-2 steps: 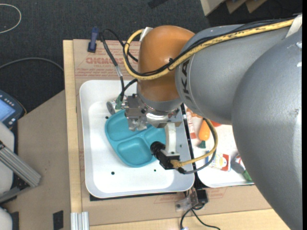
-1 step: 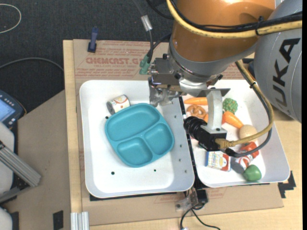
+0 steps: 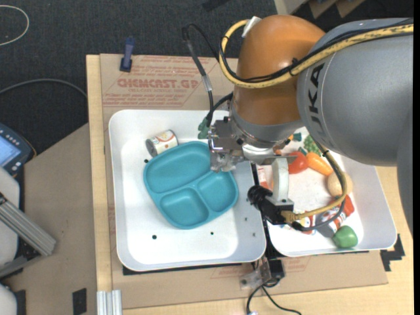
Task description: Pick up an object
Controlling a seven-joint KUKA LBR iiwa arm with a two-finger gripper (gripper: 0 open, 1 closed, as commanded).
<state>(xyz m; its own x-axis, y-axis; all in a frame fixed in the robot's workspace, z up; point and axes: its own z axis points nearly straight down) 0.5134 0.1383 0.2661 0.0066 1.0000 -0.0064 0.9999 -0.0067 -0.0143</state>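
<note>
Plastic teal tray (image 3: 189, 184) looks light, stiff, slippery; its rim nearest the gripper (image 3: 223, 157) suits pinching. Whether that gripper grips anything, I cannot tell.

**Around the bins: bench and floor**

Brown cardboard sheet (image 3: 157, 77) covers the bench under both bins, red print "CHEMCAST" across its far part. A small blue clip (image 3: 126, 54) sits at the far left corner of the sheet. Dark carpet floor (image 3: 79, 18) lies far and left of the bench, with a thin pale cable (image 3: 25, 18) looping on it at far left. A device with a blue screen (image 3: 10, 148) is at the left edge. Near left, a grey metal rail (image 3: 26, 228) runs at a slant.
</note>
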